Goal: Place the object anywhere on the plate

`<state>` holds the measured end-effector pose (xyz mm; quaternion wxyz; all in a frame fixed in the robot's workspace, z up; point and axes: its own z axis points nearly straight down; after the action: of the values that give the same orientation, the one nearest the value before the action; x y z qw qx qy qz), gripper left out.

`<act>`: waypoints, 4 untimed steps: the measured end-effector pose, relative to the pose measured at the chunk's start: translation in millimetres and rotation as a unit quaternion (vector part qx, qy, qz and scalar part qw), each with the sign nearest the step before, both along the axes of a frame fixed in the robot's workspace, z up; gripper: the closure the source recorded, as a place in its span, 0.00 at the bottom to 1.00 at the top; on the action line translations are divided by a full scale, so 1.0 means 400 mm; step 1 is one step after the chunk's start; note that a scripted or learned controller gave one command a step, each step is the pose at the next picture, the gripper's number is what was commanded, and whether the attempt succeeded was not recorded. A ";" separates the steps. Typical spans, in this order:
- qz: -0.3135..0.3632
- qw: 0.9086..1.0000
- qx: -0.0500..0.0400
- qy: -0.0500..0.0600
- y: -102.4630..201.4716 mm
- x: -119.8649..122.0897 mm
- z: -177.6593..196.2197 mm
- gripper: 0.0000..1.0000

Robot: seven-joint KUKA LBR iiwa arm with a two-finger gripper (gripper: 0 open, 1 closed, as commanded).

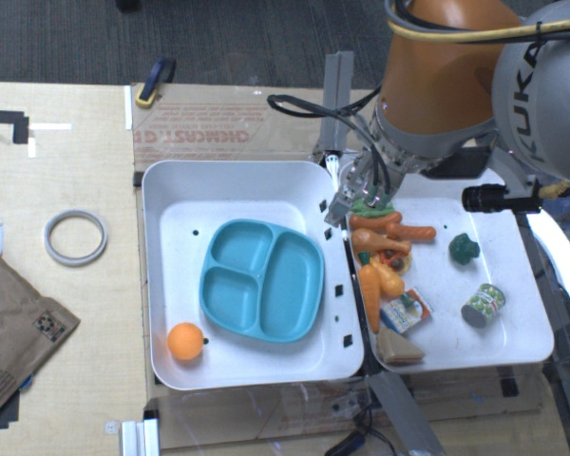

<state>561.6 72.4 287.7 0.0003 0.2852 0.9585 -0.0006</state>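
The tool (369, 190), grip state unreadable, hovers over the carrot (391, 228) right of the plate (262, 280); it looks light, rigid, slick plastic, best pinched mid-body.

The big grey arm (541, 84) at 2 o'clock has the letters "KUK" on its side, cut off by the edge. The brown paper bag (14, 335) at 8 o'clock says "BOX". The cardboard sheet (233, 126) at 12 o'clock has red upside-down letters, too blurry to read.
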 end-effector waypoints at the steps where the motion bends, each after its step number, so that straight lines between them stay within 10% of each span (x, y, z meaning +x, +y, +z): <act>1: 0.054 0.999 0.001 0.001 -0.104 -0.154 -0.245 1.00; 3: 0.267 0.964 0.001 0.002 0.106 -0.210 -0.361 1.00; 4: 0.372 0.928 0.001 -0.001 -0.113 -0.069 -0.242 1.00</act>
<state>534.1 27.1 190.8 0.0009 -0.0920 0.9958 0.0005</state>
